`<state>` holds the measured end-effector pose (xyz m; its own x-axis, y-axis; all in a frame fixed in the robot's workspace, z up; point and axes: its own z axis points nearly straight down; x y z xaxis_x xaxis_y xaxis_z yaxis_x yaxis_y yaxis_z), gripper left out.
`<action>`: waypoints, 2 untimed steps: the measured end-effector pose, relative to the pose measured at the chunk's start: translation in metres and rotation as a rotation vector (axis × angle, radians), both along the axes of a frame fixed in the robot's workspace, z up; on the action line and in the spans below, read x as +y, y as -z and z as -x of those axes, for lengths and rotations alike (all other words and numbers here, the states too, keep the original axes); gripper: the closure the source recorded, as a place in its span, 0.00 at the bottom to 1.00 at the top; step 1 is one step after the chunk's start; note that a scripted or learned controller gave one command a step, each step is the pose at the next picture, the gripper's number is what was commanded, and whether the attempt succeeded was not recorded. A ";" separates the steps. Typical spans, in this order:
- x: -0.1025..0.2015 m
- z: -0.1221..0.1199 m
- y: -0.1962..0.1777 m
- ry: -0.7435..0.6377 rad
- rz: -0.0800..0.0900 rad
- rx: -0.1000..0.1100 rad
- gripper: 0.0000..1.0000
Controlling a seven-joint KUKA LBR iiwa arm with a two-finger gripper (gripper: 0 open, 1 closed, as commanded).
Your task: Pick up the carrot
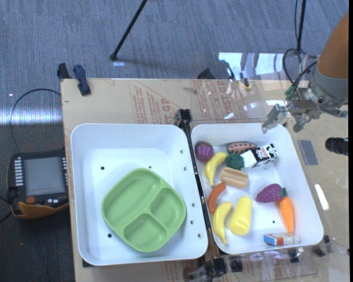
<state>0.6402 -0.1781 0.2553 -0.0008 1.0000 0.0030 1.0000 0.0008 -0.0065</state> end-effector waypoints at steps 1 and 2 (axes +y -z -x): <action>-0.037 0.115 0.015 -0.117 0.001 0.003 0.00; -0.034 0.166 0.086 -0.121 -0.005 0.007 0.00</action>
<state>0.4746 -0.2118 0.1688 -0.1219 0.9925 0.0087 0.9924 0.1220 -0.0129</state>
